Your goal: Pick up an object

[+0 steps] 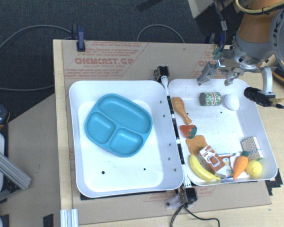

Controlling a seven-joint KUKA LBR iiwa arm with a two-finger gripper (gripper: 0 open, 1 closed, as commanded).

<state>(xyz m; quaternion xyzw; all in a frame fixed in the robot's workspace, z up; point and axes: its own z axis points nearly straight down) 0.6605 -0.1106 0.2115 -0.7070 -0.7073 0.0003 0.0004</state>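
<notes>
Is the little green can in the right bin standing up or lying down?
Lying on its side: the green can shows its round end facing left, beside the white egg.

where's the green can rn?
Right bin, far end: the green can lies on its side, left of the white egg, below the gripper.

Divided plate (118, 124) in left bin (80, 141), can (210, 99) beside egg (232, 102) in right bin (262, 126); banana (201, 168) nearest

A robotics lab — cardboard-topped bench (132, 53), loose cables (33, 34), toy-filled bin (262, 126).
</notes>
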